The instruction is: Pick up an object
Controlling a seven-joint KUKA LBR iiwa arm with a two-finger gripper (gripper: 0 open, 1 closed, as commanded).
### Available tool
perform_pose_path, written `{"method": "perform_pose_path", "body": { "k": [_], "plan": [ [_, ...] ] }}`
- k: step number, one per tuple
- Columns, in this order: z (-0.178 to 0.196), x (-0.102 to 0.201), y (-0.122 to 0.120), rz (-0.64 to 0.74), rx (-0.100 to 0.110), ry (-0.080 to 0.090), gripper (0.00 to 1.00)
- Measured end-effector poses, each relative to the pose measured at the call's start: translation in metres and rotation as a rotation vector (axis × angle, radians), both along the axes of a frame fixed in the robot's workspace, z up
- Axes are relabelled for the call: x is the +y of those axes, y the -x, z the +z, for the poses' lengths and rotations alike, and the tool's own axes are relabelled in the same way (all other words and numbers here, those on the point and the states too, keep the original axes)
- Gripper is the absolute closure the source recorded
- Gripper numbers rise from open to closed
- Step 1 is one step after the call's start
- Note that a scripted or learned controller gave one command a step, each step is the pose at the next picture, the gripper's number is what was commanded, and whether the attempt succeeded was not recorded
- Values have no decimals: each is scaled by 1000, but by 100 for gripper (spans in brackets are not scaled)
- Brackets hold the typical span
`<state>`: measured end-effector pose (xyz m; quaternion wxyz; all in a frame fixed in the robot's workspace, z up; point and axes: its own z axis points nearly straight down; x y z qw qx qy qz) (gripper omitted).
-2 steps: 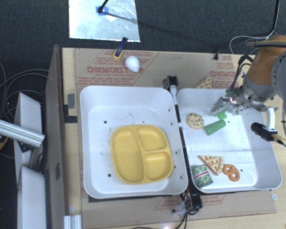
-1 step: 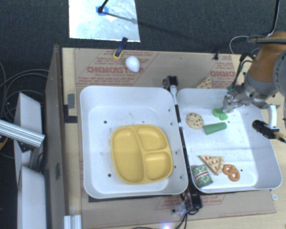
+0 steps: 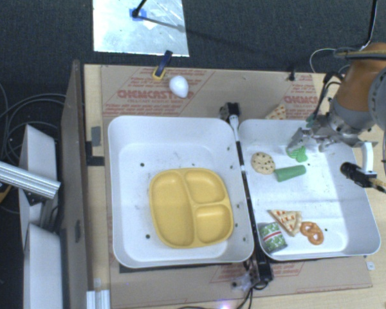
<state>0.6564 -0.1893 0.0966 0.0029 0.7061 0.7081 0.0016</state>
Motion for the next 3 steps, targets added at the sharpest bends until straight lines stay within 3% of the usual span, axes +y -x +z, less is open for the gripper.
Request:
{"method": "perform_pose_path", "body": {
  "k": [1,2,3],
  "plan": [
    [12,0,-1,1,-4,0,100],
    [11,0,-1,1,-4,0,0],
    [-13,0,-13,2,3,-2,0]
  ]
}}
